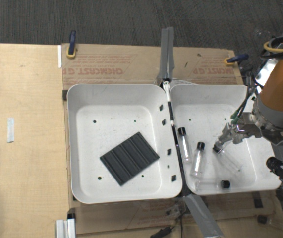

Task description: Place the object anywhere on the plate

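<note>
A dark grey ribbed plate (130, 158) lies flat and turned at an angle in the left bin (82, 133). Three clear tubes with black caps lie in the right bin (205, 103): one tube (183, 143) along the left wall, a second tube (198, 160) near the middle, and a third tube (214, 184) lying along the front wall. My gripper (218, 147) hangs low over the right bin's floor, just right of the second tube's black cap. I see nothing held in it.
A metal divider bar (167, 53) runs between the two bins. Blue and yellow clamps (72, 44) pin the cardboard at the back. The arm's orange band (281, 86) and cables stand over the right bin's right side.
</note>
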`<action>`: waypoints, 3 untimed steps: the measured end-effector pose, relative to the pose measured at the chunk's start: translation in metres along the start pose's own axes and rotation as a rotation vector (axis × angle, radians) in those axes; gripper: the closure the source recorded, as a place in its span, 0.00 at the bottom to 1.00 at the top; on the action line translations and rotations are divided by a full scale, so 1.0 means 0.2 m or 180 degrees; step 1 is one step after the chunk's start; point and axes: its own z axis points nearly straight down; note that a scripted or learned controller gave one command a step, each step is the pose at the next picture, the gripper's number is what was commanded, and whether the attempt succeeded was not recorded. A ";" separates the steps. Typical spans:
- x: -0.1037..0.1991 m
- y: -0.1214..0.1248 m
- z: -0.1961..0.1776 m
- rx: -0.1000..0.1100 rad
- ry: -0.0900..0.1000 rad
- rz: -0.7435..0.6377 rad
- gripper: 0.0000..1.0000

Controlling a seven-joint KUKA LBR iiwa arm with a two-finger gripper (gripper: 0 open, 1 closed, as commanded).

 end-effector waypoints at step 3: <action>0.98 0.28 0.17 0.0011 -0.0003 -0.1063 1.00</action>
